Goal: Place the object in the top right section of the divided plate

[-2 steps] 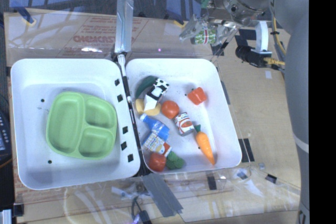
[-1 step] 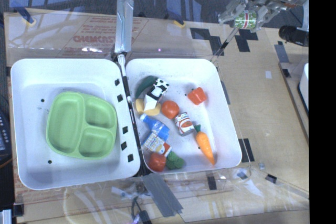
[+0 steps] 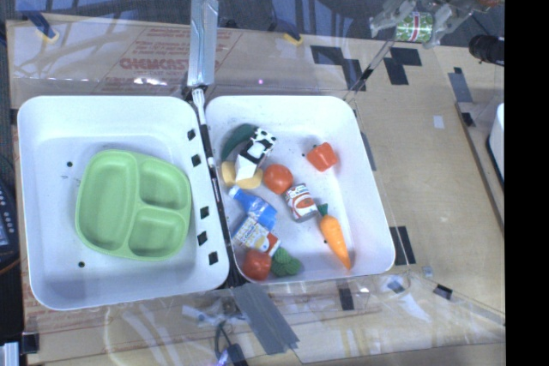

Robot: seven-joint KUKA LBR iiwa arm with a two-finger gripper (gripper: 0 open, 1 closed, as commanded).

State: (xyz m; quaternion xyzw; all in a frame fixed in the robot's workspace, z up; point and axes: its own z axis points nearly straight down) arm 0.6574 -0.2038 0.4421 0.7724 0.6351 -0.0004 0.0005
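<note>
A table seen from above at a slant, carrying two shallow white bins side by side. In the left bin (image 3: 51,270) lies a green divided plate (image 3: 133,203) with one long section on its left and two smaller ones on its right; the top right section (image 3: 163,183) looks bare. The right bin (image 3: 364,210) holds a jumble of toy food: a black-and-white cow figure (image 3: 255,152), a tomato (image 3: 277,178), an orange pepper (image 3: 322,157), a small can (image 3: 298,202), a carrot (image 3: 335,239), a blue carton (image 3: 255,221) and broccoli (image 3: 287,265). High at the far right, above the table and well apart from both bins, the gripper (image 3: 420,21) has its jaws clamped on a little green-and-red can (image 3: 415,28), held on its side. The can looks like a light, rigid toy with a smooth, rounded wall, so it could slip or roll; a grip across its middle seems safest. It must travel across to the plate.
</note>
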